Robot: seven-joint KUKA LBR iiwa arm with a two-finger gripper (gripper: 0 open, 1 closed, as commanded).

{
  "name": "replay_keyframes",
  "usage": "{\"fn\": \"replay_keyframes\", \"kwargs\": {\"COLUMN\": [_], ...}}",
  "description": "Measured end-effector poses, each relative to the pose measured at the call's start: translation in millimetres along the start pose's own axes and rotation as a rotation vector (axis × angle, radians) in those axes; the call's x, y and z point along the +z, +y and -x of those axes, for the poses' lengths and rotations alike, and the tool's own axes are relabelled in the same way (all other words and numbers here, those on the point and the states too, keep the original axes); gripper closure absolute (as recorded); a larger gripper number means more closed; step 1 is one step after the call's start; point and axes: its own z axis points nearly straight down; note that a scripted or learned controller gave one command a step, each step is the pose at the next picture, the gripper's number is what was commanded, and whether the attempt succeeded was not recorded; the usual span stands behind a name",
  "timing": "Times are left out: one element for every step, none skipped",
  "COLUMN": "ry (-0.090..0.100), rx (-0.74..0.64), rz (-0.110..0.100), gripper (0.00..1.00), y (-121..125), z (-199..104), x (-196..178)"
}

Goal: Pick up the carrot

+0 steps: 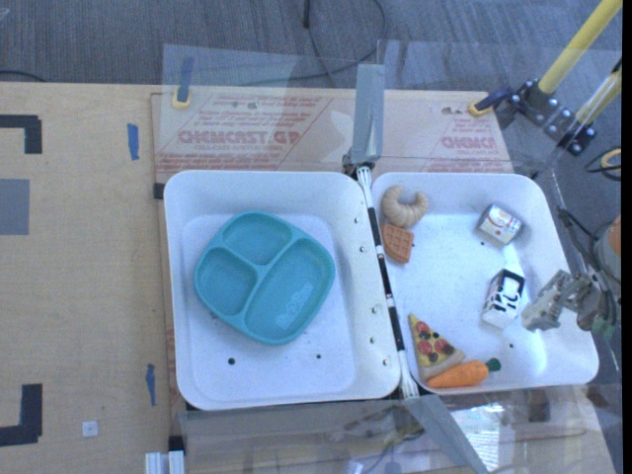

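Carrot, small orange plastic toy with a green stub (pixel 461 373), lies along the right white bin's (pixel 444 265) near wall beside a pizza-slice toy (pixel 432 342). Likely light, rigid, slippery: grip mid-body, across its width. Metal two-finger gripper (pixel 549 304) hovers splayed, holding nothing.

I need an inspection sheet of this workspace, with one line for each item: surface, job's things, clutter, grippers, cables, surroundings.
Surface: two white bins side by side on a bench; left bin, right bin.
Job's things: carrot lies at the near edge of the right bin, beside the pizza slice.
Clutter: teal plate in the left bin; croissant, waffle, small can and milk carton in the right bin.
Grippers: gripper at the right bin's right edge, next to the milk carton, apart from the carrot.
Cables: black cable on the floor beyond the bench.
Surroundings: grey carpet; yellow pole at upper right.
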Motion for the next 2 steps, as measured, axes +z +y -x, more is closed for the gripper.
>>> {"fn": "replay_keyframes", "kwargs": {"ry": [0.004,0.000], "rx": [0.079,0.076], "rz": [0.000,0.001], "gripper": [1.00,1.00], "y": [0,0], "z": [-1,0], "x": [21,10]}}
